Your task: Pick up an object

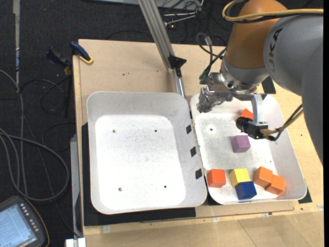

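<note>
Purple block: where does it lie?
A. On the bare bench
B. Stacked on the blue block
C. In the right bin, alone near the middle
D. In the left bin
C: the purple block sits alone on the right bin's floor, apart from the row of blocks nearer the front.

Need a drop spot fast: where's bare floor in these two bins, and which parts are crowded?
The left bin has bare floor wall to wall. In the right bin, a bare strip runs between its left wall and the purple block. Crowded: the near edge, with orange, yellow and blue blocks, and the far end under the gripper.
</note>
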Action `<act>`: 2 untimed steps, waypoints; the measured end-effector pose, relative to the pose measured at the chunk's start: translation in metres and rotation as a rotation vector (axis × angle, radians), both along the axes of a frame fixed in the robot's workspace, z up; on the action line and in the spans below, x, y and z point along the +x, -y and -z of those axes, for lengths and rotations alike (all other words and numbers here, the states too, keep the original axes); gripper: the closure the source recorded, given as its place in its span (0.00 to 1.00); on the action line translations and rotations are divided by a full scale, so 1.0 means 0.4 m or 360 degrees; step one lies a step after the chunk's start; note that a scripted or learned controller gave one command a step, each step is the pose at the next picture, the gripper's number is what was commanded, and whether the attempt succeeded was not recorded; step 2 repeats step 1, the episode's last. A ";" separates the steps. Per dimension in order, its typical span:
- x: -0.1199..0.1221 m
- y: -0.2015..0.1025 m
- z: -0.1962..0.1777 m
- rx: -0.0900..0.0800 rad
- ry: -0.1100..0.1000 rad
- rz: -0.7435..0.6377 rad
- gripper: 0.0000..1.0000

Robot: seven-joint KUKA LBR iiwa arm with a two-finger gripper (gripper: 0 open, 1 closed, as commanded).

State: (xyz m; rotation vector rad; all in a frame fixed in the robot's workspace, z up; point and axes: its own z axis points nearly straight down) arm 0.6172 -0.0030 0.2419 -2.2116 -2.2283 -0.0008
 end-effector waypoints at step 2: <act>-0.027 -0.116 -0.012 0.0000 0.0000 0.0000 1.00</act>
